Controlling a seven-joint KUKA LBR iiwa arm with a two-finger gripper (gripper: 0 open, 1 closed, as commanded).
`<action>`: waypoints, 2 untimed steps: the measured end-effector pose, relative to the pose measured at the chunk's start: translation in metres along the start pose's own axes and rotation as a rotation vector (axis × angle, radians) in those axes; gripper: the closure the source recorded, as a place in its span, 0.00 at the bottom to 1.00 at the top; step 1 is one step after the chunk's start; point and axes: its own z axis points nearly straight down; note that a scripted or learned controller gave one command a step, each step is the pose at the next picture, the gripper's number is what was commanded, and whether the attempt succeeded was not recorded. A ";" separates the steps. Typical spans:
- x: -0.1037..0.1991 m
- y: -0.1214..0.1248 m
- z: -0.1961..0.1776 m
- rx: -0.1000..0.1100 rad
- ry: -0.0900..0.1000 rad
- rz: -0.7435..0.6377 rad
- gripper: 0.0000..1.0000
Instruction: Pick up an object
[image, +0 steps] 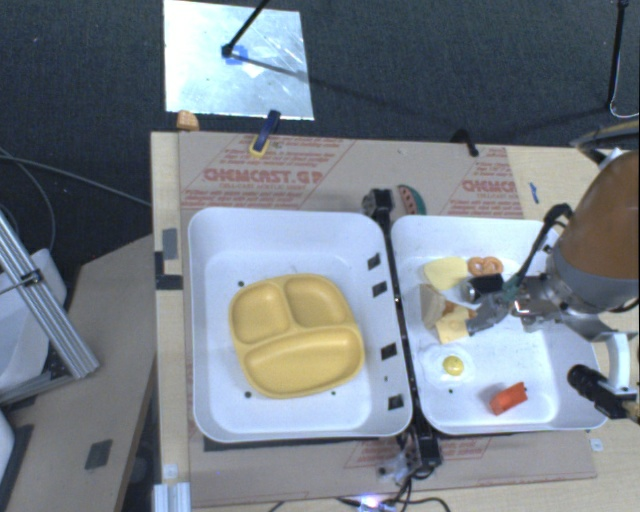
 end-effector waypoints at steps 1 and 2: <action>0.138 -0.012 -0.060 -0.008 0.005 -0.016 0.00; 0.129 -0.011 -0.068 -0.006 0.001 -0.002 1.00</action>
